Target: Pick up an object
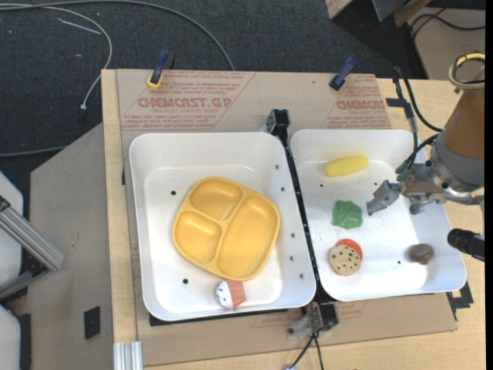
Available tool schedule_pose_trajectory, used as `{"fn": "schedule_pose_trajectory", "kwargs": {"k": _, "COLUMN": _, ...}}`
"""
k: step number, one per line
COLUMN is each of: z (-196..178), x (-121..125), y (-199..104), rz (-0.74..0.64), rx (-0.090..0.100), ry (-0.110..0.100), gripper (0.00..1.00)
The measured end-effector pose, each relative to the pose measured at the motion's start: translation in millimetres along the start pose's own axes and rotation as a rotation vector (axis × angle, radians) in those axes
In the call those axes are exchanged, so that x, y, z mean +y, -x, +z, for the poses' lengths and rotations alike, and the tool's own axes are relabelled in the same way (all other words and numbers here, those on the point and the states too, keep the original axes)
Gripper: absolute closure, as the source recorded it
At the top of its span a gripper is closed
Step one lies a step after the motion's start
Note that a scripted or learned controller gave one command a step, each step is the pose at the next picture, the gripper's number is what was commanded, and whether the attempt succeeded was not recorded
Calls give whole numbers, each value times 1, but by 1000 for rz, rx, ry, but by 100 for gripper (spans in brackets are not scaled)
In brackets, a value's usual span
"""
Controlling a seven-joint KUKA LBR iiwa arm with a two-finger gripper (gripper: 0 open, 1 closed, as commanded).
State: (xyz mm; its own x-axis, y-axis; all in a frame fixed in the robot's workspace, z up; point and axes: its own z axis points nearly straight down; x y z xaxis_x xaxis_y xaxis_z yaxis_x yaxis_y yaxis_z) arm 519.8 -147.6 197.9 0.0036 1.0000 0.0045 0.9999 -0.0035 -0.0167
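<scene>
While the grey arm [462, 141] with its orange band reaches in over the right edge of the surface [231, 91], its tool [383, 199] hangs low over the right bin [370, 141], near that bin's middle and toward its right side. Whether the tool is apart or together I cannot tell, and nothing shows between its tips. Just beside it, toward the surface's front, lies a green object [347, 214]. A yellow corn cob [346, 165] rests nearer the bin's back edge, apart from the tool. A round cookie [345, 257] with dark spots sits toward the front edge, and a small brown object [420, 253] lies near the bin's front right corner. In the left bin [154, 160] a yellow divided plate [225, 227] lies flat, with a small white and orange object [229, 294] just in front of it.
</scene>
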Motion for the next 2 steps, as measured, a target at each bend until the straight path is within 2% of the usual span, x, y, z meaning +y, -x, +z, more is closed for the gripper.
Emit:
{"fn": "schedule_pose_trajectory", "kwargs": {"k": 1, "z": -7, "x": 3, "y": -1, "rz": -4, "rx": -3, "ry": 15, "gripper": 0}}
{"fn": "schedule_pose_trajectory", "kwargs": {"k": 2, "z": 38, "x": 3, "y": -9, "rz": -4, "rx": -1, "ry": 9, "gripper": 0}}
